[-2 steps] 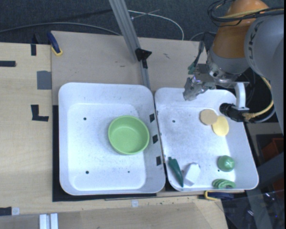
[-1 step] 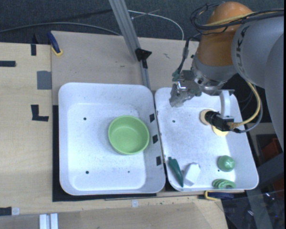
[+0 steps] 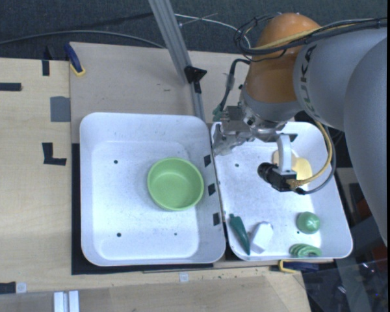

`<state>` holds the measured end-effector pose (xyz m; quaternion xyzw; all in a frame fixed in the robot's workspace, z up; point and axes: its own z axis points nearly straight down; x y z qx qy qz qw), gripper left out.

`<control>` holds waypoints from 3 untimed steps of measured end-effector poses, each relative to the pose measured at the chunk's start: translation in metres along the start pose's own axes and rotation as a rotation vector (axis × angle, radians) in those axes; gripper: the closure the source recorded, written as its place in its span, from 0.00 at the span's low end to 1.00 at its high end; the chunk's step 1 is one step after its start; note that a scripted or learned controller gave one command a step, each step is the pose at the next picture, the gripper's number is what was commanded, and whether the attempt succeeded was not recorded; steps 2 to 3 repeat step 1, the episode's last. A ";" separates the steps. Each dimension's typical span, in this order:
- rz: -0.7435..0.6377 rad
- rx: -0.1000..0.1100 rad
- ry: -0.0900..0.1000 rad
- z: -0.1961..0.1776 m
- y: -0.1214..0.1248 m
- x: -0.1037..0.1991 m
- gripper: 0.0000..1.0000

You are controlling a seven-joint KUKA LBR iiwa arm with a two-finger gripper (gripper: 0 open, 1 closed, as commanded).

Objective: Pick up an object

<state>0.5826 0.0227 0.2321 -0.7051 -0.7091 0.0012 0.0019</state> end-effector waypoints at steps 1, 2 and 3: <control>0.000 0.001 0.000 0.011 -0.026 0.041 1.00; 0.000 0.001 0.000 0.011 -0.026 0.041 1.00; 0.000 0.001 0.000 0.011 -0.026 0.041 1.00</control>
